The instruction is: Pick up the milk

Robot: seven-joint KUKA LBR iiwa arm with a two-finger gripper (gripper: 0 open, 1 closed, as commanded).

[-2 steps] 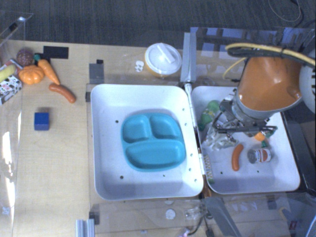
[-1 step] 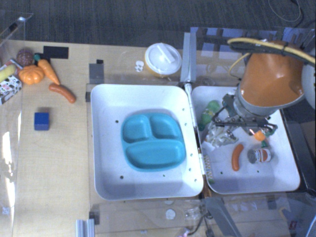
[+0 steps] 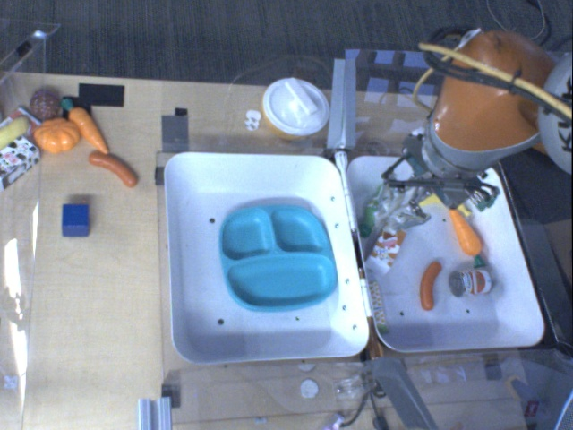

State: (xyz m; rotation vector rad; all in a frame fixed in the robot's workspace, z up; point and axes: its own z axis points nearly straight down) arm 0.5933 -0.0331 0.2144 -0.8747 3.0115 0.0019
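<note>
over the right bin [image 3: 515,316] the hand [image 3: 400,206] hovers beside the milk [image 3: 387,247]; whether it grips, i cannot tell. a pale wood tabletop [image 3: 89,312] meets dark carpet [image 3: 224,12] behind.

Just beside the gripper [image 3: 407,206], the milk [image 3: 387,247] carton looks like printed paper; the bin [image 3: 501,321] under it is smooth, glossy white plastic.

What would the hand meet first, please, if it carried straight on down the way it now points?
Probably the right bin's floor beside the milk carton, which lies just left of the hand; depth is hard to judge from above.
</note>
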